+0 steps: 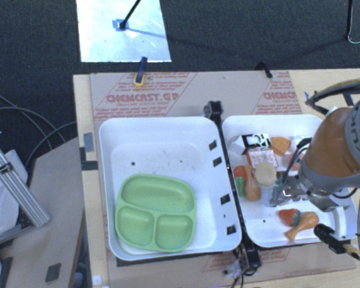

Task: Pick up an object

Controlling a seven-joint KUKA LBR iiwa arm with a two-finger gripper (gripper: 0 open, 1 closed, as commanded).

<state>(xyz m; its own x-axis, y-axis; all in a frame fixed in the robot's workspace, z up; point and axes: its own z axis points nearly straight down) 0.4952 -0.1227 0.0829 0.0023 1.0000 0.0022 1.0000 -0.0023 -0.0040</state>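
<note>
My gripper hangs low in the right bin, its metal fingers just right of a cream round-topped item and an orange carrot-like piece. In front of it lie a small red piece and an orange drumstick-shaped toy. A red and white box, a black and white item and an orange wedge sit toward the back of the bin. Nothing shows between the fingers.
The left bin holds a green divided tray. A black divider runs between the bins. My grey and orange arm covers the right bin's right side. Cardboard lies under both bins.
</note>
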